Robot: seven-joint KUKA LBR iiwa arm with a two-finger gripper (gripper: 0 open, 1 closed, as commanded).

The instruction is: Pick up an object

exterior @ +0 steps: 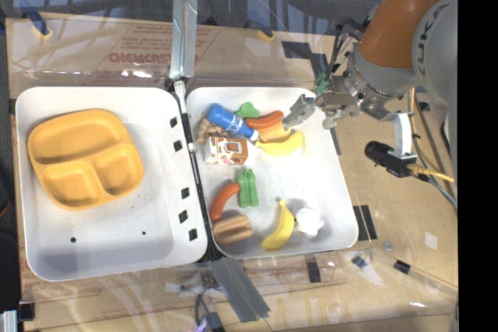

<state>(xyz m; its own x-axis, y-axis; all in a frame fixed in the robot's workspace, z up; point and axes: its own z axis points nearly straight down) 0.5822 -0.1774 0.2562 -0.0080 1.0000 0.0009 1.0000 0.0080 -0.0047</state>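
Observation:
The right bin (334, 183) holds a pile of toy food. A blue bottle (226, 120), a green piece (249, 110), an orange-red sausage (266, 120) and a yellow banana (283, 145) lie at its far end. My gripper (315, 114) hangs over the bin's far right corner, just right of the sausage and banana. Its fingers are spread open, and nothing sits between them. One fingertip (297, 113) is close to the sausage's right end.
Also in the right bin are a small carton (226, 150), a green pod (247, 188), a red sausage (224, 200), a brown bun (232, 228), a second banana (280, 226) and a white lump (309, 221). The left bin (47, 253) holds a yellow divided tray (84, 158).

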